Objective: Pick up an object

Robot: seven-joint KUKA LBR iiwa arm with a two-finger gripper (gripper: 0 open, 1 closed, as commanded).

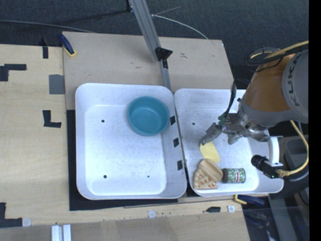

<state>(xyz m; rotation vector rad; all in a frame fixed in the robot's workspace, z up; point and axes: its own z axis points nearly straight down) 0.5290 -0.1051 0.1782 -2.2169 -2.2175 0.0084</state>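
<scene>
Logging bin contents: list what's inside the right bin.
The right bin holds a yellow piece, a waffle-like toy and a green can. The gripper covers part of its floor.

Bench (pixel 30 154): light wood, marked with dark tape pieces. Two white bins rest on it, left bin (pixel 90 149) touching right bin (pixel 200 104).

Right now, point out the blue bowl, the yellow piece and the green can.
blue bowl (pixel 148 115): camera view, middle of its inside, left bin.
yellow piece (pixel 210 152): camera view, its flat top, right bin.
green can (pixel 233 175): camera view, its side, lying in right bin.
</scene>
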